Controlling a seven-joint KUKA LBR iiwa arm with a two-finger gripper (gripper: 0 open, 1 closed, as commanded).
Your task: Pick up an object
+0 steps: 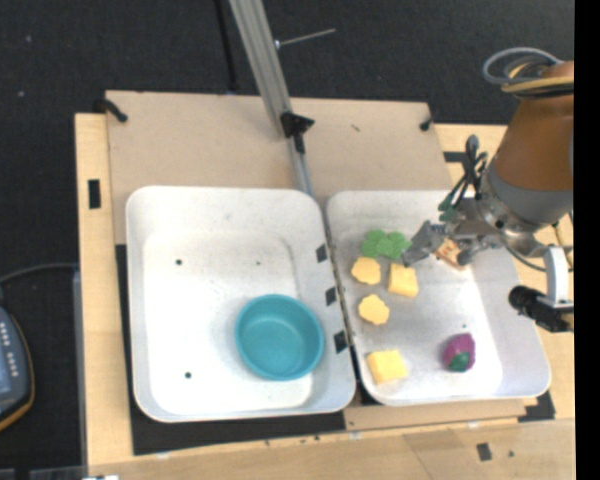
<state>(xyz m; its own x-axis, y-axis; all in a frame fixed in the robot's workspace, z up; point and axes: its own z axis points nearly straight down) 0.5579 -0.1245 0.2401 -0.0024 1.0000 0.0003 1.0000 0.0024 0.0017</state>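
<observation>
1. The bench (95,298) carries two white bins side by side. The left bin (180,228) holds one thing, a blue bowl (279,336), at its near right part.
2. The right bin (510,358) keeps all the small things together, probably so the arm, which enters from the right, can reach them easily.
3. The arm (535,158) hangs over the far right part of this bin, and the gripper (432,243) points left toward the objects.
4. I cannot tell whether the fingers are apart or together; I see nothing between them.
5. The candidates: a green piece (383,244) just beside the gripper, then four yellow pieces, one (366,270) left, one (403,282) beside it, one (374,310) nearer, one (386,366) nearest.
6. A purple piece (459,352) lies apart, near right.
7. My judgement: the green piece is the likely target.
</observation>
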